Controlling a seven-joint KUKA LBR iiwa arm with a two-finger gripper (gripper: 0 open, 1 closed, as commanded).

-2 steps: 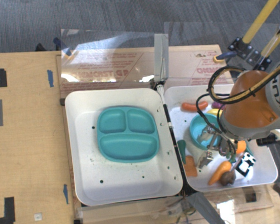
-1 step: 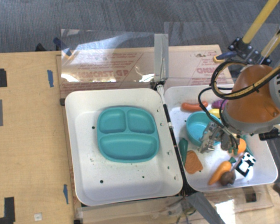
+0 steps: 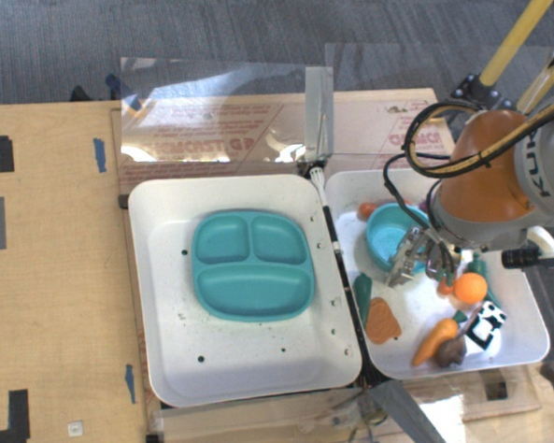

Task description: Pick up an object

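We see the gripper (image 3: 418, 259) low in the right bin (image 3: 528, 341), just beside the blue bowl (image 3: 387, 234); we cannot tell what it pinches. An orange ball (image 3: 469, 288) lies near. Nothing looks lifted yet.

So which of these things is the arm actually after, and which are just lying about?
Job in hand: two-finger gripper; right white bin holding a blue bowl, orange ball, orange carrot-shaped toy, brown flat piece.

Lying about: teal divided plate in left white bin.
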